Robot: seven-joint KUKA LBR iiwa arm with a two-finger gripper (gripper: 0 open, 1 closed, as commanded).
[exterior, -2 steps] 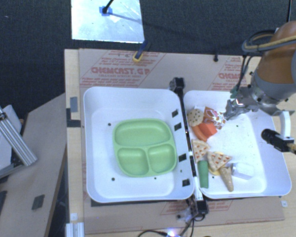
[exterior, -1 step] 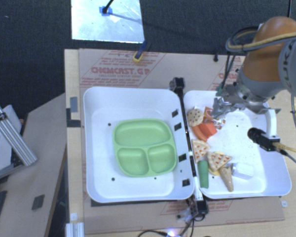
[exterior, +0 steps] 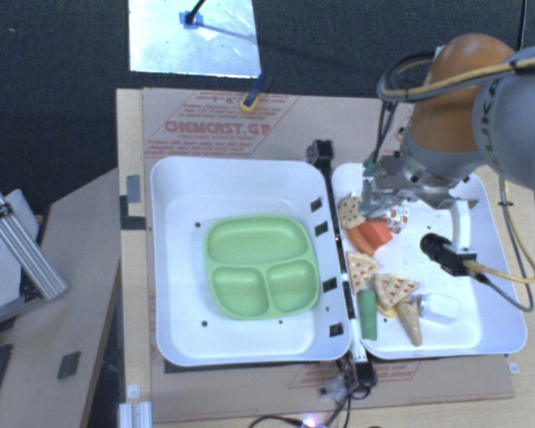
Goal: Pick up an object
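Observation:
The right bin (exterior: 495,315) holds several toy foods. An orange-red piece (exterior: 371,236) lies near its left wall, with a round tan cookie (exterior: 349,209) just above it. Two pizza wedges (exterior: 361,269) (exterior: 395,288) lie lower down, beside a green stick (exterior: 366,314), a tan cone (exterior: 411,322) and a white block (exterior: 442,308). My gripper (exterior: 380,210) hangs low over the orange-red piece and a small red-and-white item (exterior: 397,214). The wrist hides its fingertips.
The left bin (exterior: 174,257) holds a green three-compartment plate (exterior: 259,266). A black divider clip strip (exterior: 332,239) runs between the bins. A black cable fitting (exterior: 444,253) and a yellow cable hang over the right bin. A shiny sheet (exterior: 193,23) lies beyond the bench.

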